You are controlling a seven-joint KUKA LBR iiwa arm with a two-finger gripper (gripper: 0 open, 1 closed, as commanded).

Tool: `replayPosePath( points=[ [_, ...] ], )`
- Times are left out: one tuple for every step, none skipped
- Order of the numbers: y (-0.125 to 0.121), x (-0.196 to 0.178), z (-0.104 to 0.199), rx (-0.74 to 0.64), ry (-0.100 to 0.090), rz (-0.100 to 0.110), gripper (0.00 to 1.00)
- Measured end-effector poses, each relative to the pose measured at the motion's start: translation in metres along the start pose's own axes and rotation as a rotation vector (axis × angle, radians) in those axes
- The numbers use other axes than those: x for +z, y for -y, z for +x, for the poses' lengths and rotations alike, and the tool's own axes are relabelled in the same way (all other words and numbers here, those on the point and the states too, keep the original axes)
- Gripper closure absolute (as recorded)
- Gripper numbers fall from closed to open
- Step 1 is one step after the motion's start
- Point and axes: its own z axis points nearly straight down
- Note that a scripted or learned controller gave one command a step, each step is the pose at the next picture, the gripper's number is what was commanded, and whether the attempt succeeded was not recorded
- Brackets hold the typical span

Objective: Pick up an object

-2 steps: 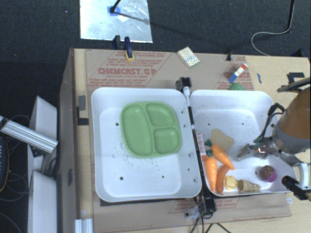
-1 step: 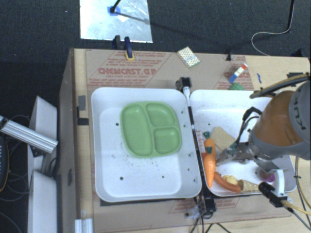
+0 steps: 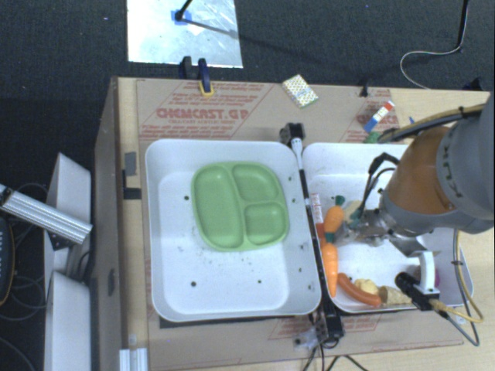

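The arm is reaching in from the right and hanging over the right-hand bin [image 3: 340,157], its orange-banded wrist covering much of that bin's middle. The gripper [image 3: 363,224] is sitting low near the bin's left wall, but its tips are lost in dark clutter and shadow, so whether the claw is wide, narrow or holding anything cannot be told.

The likely targets are lying along the left wall and near edge of that bin: a short orange carrot [image 3: 333,219] just beside the gripper, a longer carrot [image 3: 330,264] below it running toward the near-left corner, and a red sausage-like piece [image 3: 359,291] along the near edge, next to a pale lumpy item [image 3: 369,287] that is too small to name. The left-hand bin [image 3: 174,284] is carrying a green divided plate [image 3: 240,205] near its middle, well apart from the arm.

As a judgement, the pick is not yet done: every object seems to be resting on the bin floor, nothing is showing lifted, and the closing and raising are still ahead.
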Motion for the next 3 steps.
replayPosePath(
  points=[
    [-0.001, -0.011, 0.0, 0.0, -0.001, -0.001, 1.0],
    [-0.001, -0.011, 0.0, 0.0, -0.001, -0.001, 0.0],
    [-0.019, -0.001, 0.008, 0.002, 0.005, -0.002, 0.0]
  ],
)
